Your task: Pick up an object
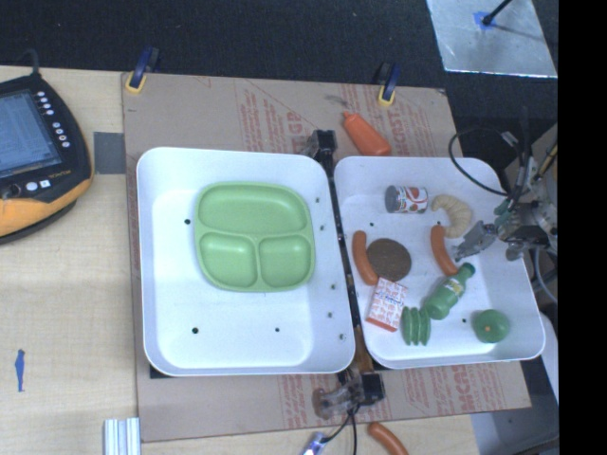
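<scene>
The right white bin point(503, 354) holds several small items. Among them are a red and white can point(406, 199), a beige croissant point(456, 213), two orange sausages point(361, 257) point(441, 249), a brown round patty point(388, 258), a green bottle point(448, 293), a red and white packet point(386, 304), a ribbed green piece point(414, 325) and a round green fruit point(490, 325). My gripper point(476, 242) reaches in low from the right edge. It sits just right of the second sausage and above the green bottle, and I see nothing held in it.
The left white bin point(171, 330) carries a green divided plate point(256, 235). An orange carrot point(365, 135) lies on the cardboard behind the bins, and another orange item point(389, 436) lies in front. A teach pendant point(38, 154) rests at far left. Cables hang near the arm.
</scene>
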You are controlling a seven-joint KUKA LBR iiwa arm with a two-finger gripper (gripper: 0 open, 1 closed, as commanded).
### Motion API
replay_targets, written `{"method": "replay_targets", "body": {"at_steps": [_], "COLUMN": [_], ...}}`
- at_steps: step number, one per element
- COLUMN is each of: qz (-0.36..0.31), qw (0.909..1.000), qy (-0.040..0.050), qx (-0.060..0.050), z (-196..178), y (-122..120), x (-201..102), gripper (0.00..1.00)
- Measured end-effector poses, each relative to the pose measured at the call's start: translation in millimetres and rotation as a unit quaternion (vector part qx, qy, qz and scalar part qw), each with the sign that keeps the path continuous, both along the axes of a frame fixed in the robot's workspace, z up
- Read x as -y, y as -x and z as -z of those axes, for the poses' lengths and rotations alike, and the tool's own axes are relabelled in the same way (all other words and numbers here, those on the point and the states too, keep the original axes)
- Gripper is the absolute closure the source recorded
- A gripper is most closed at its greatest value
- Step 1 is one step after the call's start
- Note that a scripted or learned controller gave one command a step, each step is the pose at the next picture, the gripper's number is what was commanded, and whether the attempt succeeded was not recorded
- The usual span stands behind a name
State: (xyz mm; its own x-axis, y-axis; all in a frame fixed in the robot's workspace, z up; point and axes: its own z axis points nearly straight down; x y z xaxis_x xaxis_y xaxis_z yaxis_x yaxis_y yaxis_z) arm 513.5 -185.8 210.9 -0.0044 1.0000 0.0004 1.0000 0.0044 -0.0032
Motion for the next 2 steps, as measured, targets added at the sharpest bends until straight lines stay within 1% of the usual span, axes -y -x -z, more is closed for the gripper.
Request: {"method": "replay_targets", "body": {"at_steps": [1,2], "qz": [-0.001,-0.002], "qw": [1.0,1.0], "qy": [0.0004,0.0005], "qx": [-0.001,0.0], "z": [120,119], "y": [-24,-70], "x": [-2,-65], "gripper": [0.0,0.0]}}
